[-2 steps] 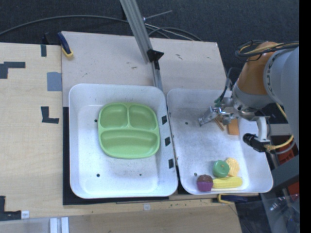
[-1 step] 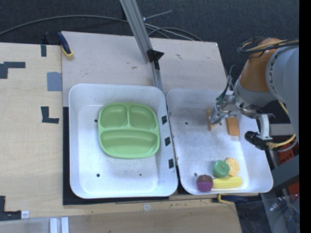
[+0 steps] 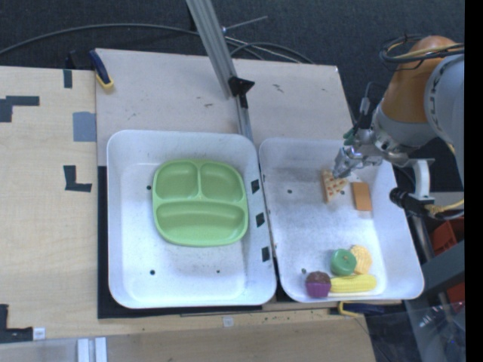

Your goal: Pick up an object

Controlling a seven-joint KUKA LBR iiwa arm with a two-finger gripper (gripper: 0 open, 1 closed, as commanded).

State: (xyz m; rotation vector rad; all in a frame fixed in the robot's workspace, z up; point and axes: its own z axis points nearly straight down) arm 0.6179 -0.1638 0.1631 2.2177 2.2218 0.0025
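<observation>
My gripper [image 3: 344,166] hangs low over the back of the right bin [image 3: 302,217], its tip right at the top edge of a tan cracker-like piece [image 3: 333,187]. An orange block [image 3: 361,197] lies just to the right of that piece. In the bin's front right corner sit a green round toy [image 3: 343,262], an orange-yellow piece [image 3: 361,258], a yellow corn cob [image 3: 352,283] and a purple toy [image 3: 318,283]. Nothing is visibly held.
The left bin [image 3: 128,202] holds a green divided plate [image 3: 200,202]. A metal pole [image 3: 215,44] slants up from the bins' shared back edge. Cables lie on the dark floor behind the bench.
</observation>
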